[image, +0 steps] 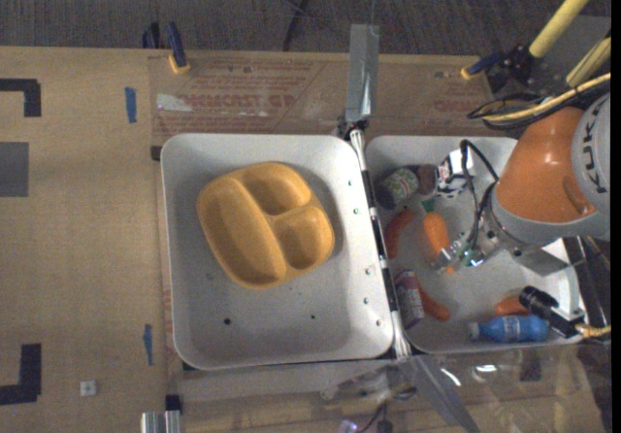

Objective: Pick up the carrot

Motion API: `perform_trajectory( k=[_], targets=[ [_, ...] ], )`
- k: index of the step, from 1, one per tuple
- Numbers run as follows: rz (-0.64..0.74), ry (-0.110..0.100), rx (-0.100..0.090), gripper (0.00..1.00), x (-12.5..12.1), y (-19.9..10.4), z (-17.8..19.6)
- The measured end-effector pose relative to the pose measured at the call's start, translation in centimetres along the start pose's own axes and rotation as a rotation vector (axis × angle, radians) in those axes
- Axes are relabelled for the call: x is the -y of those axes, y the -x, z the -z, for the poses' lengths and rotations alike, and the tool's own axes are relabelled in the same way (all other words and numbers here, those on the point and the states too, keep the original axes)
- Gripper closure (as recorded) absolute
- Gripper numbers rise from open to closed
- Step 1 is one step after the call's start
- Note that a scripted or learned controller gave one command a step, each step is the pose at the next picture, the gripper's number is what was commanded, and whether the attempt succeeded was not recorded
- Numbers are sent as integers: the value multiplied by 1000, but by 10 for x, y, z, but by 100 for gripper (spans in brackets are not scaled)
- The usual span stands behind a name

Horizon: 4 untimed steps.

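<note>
Orange with a green tuft at its upper end, the carrot (434,230) is seen lying on the floor of the right-hand white bin (485,290). It is in that bin's left half and slightly tilted, with its tip pointed down the view and a little to the right. The end effector (458,257) is placed just beside the carrot's lower tip, on its right. Contact between the 2 cannot be made out, and whether the end effector is apart or together cannot be told. Above it, the arm (548,179) is marked by its orange band and is brought in from the view's right.

Just left of the carrot, a red curved item (395,232) is found near the bin's left wall. Above it, a small can with a green label (398,185) is laid near the top-left corner, and a small black-and-white object (448,177) is seen just right of the can. Below the carrot, a pale packet-like item (409,295) and a small orange-red piece (437,309) are placed near the left wall. A blue bottle (509,328) is laid on its side along the bottom edge, with another small orange item (509,305) just above it.

In the left-hand bin (291,319), 1 yellow plate (267,222) divided into 3 compartments is set. Both bins are carried by a tan worktop (87,227), on which strips of blue tape (130,104) and black markings (19,84) are seen.
</note>
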<state>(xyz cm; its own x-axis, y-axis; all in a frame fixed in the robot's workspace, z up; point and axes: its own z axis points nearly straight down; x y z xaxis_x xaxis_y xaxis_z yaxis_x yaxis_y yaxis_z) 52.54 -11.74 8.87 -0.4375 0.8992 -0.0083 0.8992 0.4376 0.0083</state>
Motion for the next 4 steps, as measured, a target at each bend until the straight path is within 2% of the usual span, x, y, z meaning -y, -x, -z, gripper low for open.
perform_trajectory(
  k=[1,2,3,4],
  targets=[
    [258,-1,-3,100,-16,57,0],
    [113,-4,-6,100,-46,19,98],
    [399,-2,-4,100,-51,18,163],
    [585,0,-4,100,-53,39,172]
  ],
)
